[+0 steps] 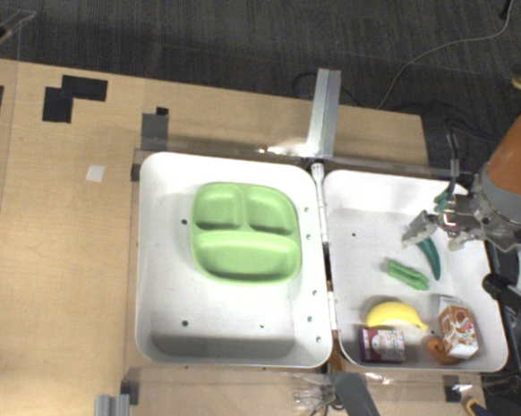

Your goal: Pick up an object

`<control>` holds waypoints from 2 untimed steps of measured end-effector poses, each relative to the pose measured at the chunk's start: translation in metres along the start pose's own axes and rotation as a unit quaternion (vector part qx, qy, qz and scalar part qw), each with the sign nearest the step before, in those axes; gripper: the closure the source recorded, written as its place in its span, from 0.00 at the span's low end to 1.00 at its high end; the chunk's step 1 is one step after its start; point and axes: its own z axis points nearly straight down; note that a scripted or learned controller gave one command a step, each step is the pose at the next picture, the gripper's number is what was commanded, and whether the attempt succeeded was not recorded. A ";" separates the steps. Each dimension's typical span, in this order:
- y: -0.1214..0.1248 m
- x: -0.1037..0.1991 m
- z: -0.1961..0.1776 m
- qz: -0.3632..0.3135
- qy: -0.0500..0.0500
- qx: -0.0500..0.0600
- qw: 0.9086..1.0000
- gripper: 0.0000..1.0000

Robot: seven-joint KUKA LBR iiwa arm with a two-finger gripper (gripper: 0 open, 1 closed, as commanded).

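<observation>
My gripper hovers over the upper right part of the right bin, and its fingers are spread open. A dark green, pepper-like piece lies on the bin floor just below the gap between the fingertips, not clamped by them. A lighter green pea pod lies a little to its left. Nearer the front of the bin are a yellow banana, a maroon can and a small brown and white carton.
The left bin holds a green divided plate. A metal divider post rises behind the seam between the bins. A small orange item lies by the carton. The arm's orange band hangs over the right bin's far right corner.
</observation>
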 end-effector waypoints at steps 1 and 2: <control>0.032 -0.045 0.094 0.099 0.000 -0.001 0.995 0.00; 0.035 -0.043 0.082 0.096 -0.001 -0.003 0.995 1.00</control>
